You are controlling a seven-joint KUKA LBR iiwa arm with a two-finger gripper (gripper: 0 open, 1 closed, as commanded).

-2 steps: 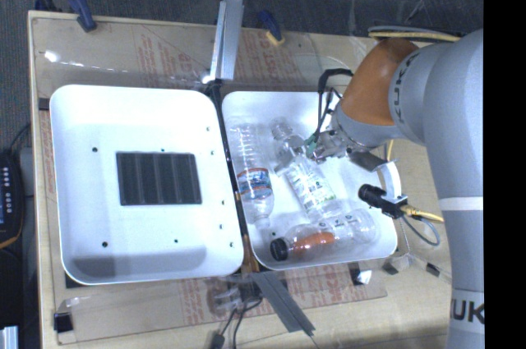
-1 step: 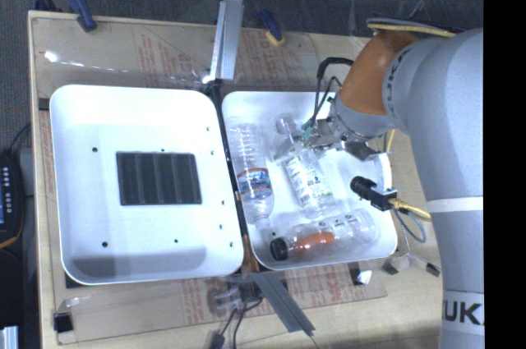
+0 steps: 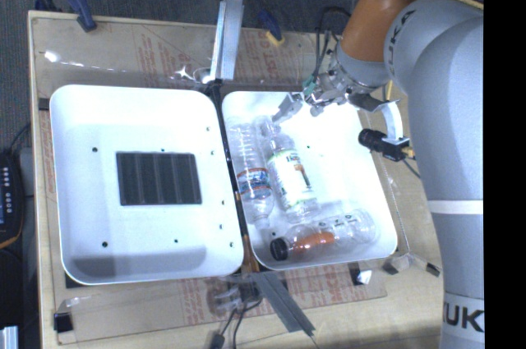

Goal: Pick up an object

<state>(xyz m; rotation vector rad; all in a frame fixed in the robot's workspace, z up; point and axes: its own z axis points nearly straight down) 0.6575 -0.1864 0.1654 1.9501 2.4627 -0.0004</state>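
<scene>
From my seat at the remote station, all the candidates are bunched in the right bin [image 3: 374, 175], which makes sense since that's the side the arm [image 3: 444, 93] reaches in from. There's a clear water bottle with a blue label [image 3: 251, 171] lying lengthwise right against the divider wall, a bottle with a green and white label [image 3: 289, 175] just beside it, touching or nearly so, and a third clear bottle with a black cap and orange stuff inside [image 3: 320, 239] lying crosswise along the near wall. They're basically packed into an L, so none has much free room around it. The left bin [image 3: 74, 175] just has a dark grated rectangle [image 3: 159, 178] in its floor. The gripper [image 3: 316, 99] hangs over the far edge of the right bin, just past the bottle tops, holding nothing; how wide the jaws are I honestly cannot tell from this angle, it's a blur of metal bits. My guess is the green-label bottle is the easiest grab, though its neighbour may block a finger
</scene>
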